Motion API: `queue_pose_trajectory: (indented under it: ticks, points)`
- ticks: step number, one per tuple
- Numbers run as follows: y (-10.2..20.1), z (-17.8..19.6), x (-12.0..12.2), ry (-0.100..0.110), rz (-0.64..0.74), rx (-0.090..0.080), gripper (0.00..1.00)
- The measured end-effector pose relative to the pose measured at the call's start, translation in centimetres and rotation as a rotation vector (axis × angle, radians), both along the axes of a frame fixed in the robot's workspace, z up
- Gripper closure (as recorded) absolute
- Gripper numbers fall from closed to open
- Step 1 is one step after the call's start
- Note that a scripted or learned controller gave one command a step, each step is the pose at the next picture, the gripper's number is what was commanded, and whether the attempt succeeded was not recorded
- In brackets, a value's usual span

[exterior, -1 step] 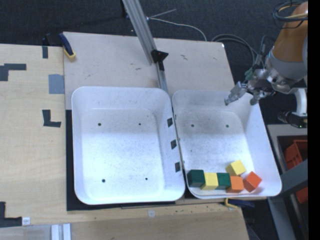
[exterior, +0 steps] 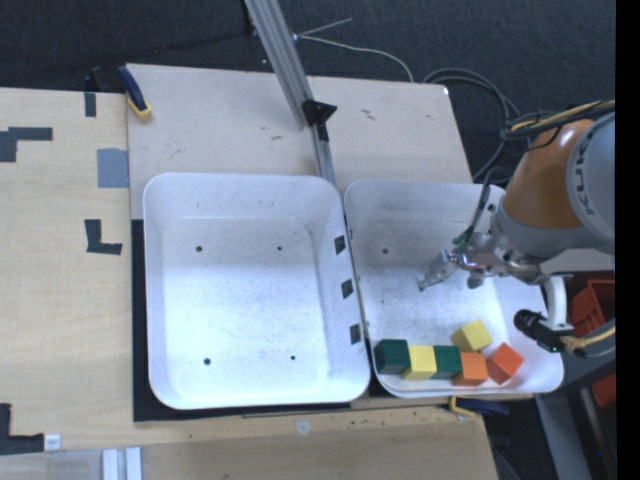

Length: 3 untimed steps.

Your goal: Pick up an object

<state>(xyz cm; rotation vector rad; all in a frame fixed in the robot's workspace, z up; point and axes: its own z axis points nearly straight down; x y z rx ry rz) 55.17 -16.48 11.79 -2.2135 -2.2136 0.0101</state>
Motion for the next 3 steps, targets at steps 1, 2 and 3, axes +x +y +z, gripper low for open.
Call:
queue_pose_trajectory:
  ticks: [1,2,3]
  points:
    - [11.4,7.7,1.9,-0.016,0.010,0.000,0.00]
    - [5.8,12.9,0.1,-0.016,-0.003,-0.006,0.00]
    - [-0.4,5.7,-5.8,-0.001,-0.008,-0.004,0.00]
